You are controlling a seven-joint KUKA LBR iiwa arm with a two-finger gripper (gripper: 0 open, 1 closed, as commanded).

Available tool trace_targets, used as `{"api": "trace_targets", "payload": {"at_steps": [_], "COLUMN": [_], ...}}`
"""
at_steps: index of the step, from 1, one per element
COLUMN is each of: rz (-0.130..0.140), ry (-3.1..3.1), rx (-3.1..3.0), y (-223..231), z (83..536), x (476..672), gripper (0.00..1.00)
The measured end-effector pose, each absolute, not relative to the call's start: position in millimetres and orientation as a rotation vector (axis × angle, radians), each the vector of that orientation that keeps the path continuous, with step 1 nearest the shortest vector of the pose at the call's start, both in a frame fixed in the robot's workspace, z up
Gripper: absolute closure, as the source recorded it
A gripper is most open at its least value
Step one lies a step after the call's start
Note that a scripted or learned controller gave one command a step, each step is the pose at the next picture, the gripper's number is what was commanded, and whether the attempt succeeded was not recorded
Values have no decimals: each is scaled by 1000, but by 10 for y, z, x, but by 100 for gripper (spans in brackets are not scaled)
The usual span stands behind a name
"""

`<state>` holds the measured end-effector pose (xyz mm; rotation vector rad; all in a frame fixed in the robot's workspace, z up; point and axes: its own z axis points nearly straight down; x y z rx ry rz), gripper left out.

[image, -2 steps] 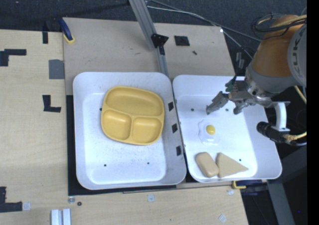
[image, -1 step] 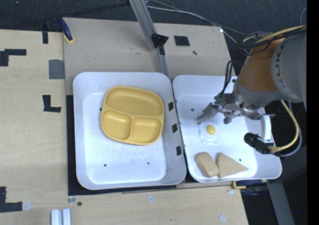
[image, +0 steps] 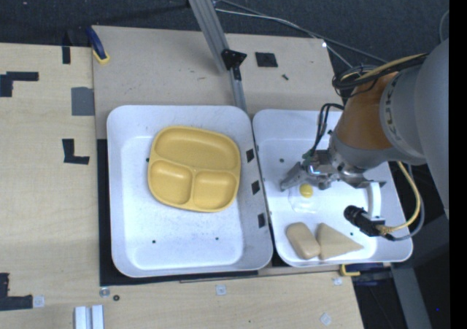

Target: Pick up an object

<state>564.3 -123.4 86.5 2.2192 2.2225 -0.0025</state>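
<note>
Hanging low over the right bin, the jaws pointed toward that bin's left wall, and a small yellow ball sat just below them, touching or nearly so. Whether the jaws were spread or closed could not be told; nothing showed clearly between them. Two tan blocks lay nearer the front rim, well apart from the jaws. The yellow tray lay in the left bin, farther off.
</note>
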Motion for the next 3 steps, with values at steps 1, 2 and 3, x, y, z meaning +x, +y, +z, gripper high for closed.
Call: {"api": "trace_targets", "payload": {"at_steps": [1,2,3], "rz": [3,2,2], "ry": [2217,2222,2221], "rx": [2214,2219,2219], "y": [-1245,-1186,-1200], "z": [1018,1457,1881], "x": [5668,5706,5694], "gripper": [100,100,100]}}
